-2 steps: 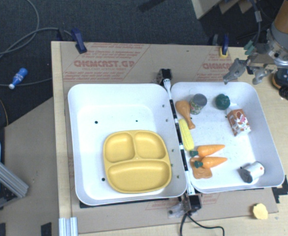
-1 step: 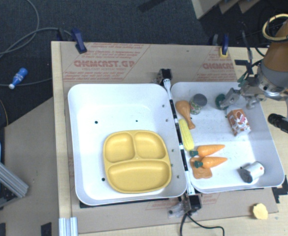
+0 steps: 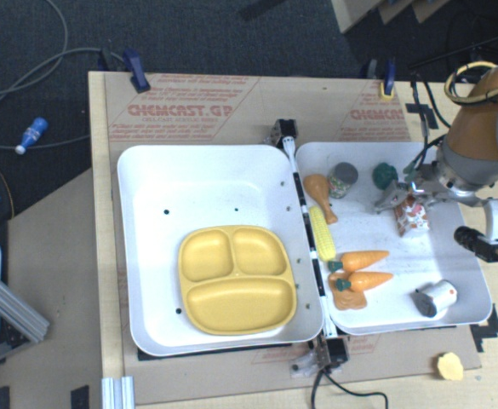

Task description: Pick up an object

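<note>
The right bin holds several items. A red and white packet lies at its upper right, and my gripper hangs just over the packet's upper edge, reaching in from the right. A dark green lump and a grey can sit close to the gripper's left. A tan drumstick and a yellow corn cob lie along the bin's left wall. Two orange carrots rest below the middle, and a grey and white cylinder lies at the lower right.
The left bin bears a yellow divided plate. A small yellow piece lies on the bench outside the right bin's lower corner. Blue clamps grip the bench's far edge. A blue bottle lies on the floor at left.
</note>
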### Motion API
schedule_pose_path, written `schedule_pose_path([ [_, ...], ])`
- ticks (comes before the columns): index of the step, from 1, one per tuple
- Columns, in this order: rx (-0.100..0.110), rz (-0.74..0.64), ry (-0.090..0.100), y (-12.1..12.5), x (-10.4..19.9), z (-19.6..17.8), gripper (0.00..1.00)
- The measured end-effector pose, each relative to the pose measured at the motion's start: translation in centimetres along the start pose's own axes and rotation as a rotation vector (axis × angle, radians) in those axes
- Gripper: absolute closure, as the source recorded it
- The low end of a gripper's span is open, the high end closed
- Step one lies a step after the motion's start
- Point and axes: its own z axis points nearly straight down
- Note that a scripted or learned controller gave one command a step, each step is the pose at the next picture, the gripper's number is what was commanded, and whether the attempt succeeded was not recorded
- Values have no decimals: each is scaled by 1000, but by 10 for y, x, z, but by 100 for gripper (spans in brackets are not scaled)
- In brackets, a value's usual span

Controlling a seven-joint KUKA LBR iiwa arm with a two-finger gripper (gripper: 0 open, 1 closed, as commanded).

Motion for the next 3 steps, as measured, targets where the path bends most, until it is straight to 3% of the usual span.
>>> schedule_pose_path([
  [1,-9,-1,-3,3,0,-14,100],
  [2,-1,-8,-6,26,63,-6,100],
  [3,-9,-9,3,-51,145,-109,100],
])
